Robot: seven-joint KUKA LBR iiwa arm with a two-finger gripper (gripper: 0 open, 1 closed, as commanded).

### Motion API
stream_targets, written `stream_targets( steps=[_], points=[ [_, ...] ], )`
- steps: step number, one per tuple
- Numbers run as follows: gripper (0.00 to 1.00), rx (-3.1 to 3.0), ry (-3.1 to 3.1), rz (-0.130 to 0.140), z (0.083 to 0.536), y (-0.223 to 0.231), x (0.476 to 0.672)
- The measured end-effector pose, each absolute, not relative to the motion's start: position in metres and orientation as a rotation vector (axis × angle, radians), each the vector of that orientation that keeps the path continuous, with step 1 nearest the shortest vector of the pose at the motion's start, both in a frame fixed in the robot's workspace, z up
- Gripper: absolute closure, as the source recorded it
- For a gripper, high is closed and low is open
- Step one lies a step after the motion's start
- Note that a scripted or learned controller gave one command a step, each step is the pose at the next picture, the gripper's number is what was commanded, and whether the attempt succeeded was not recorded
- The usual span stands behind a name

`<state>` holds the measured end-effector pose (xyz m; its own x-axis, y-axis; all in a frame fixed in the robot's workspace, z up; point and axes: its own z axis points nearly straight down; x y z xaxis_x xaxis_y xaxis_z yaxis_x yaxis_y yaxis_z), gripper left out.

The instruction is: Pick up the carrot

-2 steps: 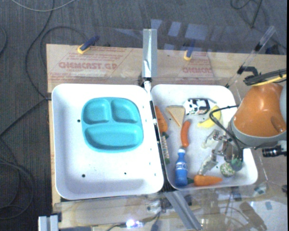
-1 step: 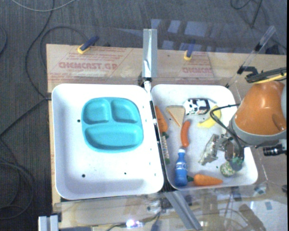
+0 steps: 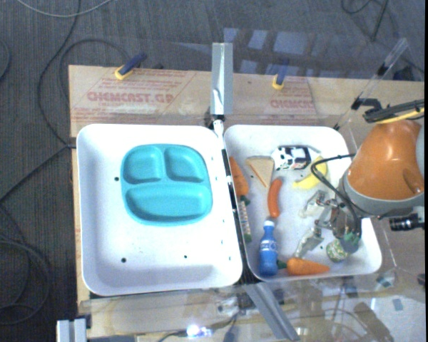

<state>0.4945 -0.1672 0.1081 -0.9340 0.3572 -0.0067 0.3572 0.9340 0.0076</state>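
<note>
Gripper (image 3: 321,226) low in the right bin (image 3: 364,262), carrot (image 3: 307,266) just below it against the near wall, blue bottle (image 3: 268,246) close at its left, orange stick (image 3: 274,197) up-left, open white floor between those and the gripper

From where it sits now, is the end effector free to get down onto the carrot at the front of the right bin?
Probably yes: the end effector hovers just above the carrot, which lies uncovered, the blue bottle beside it.
</note>
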Motion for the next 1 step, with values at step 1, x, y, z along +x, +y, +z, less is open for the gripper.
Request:
stream_targets(
  steps=[1],
  points=[
    [0.00,0.606,3.082,0.006,0.1097,-0.1738,0.4975]
  ],
)
